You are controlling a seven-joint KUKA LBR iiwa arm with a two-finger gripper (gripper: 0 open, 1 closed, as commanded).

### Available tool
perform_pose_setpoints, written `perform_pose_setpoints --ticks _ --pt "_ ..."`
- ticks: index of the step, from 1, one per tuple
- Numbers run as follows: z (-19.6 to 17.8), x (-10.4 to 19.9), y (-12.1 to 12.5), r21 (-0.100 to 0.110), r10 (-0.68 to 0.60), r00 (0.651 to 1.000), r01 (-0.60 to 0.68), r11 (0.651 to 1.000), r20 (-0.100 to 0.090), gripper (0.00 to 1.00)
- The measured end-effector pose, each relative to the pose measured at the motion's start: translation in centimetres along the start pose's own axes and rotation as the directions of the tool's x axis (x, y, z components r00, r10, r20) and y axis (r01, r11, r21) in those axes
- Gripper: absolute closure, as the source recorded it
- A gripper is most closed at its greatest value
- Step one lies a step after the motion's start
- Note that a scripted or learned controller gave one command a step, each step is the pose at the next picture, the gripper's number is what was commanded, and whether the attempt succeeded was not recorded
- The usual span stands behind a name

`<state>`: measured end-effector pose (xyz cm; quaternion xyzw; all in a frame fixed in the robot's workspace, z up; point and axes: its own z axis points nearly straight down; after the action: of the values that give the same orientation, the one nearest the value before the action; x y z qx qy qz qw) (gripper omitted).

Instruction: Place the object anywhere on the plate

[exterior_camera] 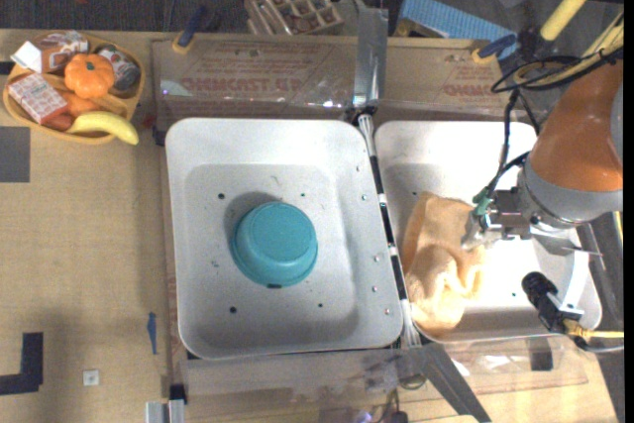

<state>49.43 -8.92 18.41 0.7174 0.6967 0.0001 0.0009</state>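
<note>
You see the teal plate (pixel 275 243) lying near the middle of the left bin (pixel 188 154). The object, a crumpled tan cloth (pixel 441 263), lies in the right bin (pixel 436 144), against its left wall. The jaws (pixel 478 228) are at the cloth's right edge (touching it, it seems); I cannot tell whether they are open or closed.

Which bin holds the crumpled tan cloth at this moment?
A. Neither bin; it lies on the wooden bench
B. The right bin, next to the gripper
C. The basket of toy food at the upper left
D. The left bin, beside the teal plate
B: the tan cloth lies bunched against the left wall of the right bin, with the gripper at its right edge, while the teal plate sits alone in the left bin.
</note>
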Motion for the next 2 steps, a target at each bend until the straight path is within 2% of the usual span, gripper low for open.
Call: perform_pose_setpoints --ticks 1,2 --pt "-4.0 0.0 0.1 0.001 0.0 1.0 0.0 1.0 0.0 1.0" --pt "-3.0 4.5 2.1 0.002 -0.391 0.92 0.391 0.92 -0.002 1.0"
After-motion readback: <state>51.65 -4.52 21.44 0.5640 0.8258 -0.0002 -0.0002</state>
